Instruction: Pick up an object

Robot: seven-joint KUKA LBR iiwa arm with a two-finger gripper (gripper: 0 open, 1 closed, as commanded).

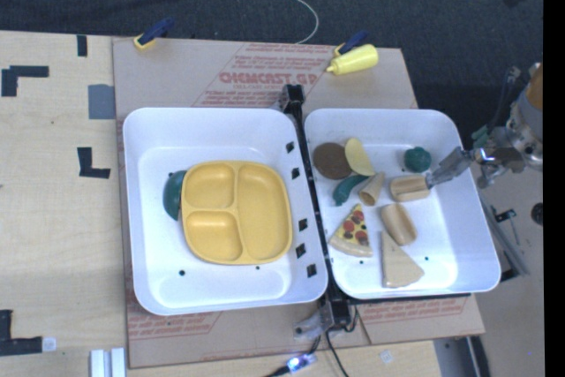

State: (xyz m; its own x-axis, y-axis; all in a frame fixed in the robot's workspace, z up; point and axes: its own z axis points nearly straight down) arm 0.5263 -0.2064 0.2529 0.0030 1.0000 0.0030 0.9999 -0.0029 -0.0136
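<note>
Toys fill the right bin (459,265). Nearest the camera lies a cheese wedge (399,267), then a pizza slice (353,230) and a bread roll (397,223). Farther back sit a little log (410,187), a green ball (417,159) and a brown cookie (332,160). The gripper (441,174) is just beside the log, maybe touching it. I cannot tell if the jaws are apart or closed. It looks like the reaching step. Next it must close on the log and lift.
</note>
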